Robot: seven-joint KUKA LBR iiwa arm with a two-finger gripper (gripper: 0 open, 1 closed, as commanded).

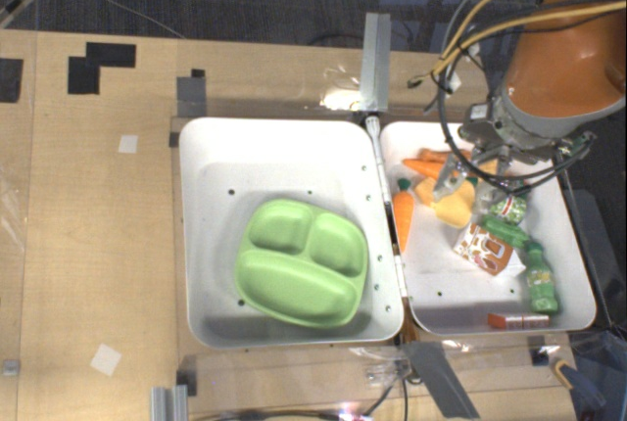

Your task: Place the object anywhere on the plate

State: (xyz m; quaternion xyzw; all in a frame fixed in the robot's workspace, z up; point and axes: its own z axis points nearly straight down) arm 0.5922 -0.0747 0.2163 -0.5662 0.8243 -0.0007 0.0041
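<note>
From my remote station, near to far: a red marker (519, 320) and green bottle (540, 278) lie nearest in the right bin (578, 311), below the hand (468, 176). The hand hangs over a yellow piece (454, 210) and carrots (427, 164); its grip I cannot tell. Pickup stage, I judge. Next: lift one item, carry it left to the green plate (301, 262).

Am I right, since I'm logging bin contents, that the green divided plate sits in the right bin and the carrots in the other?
Not quite. The camera view shows the green divided plate in the left bin; the carrots lie in the other, the right bin.
</note>
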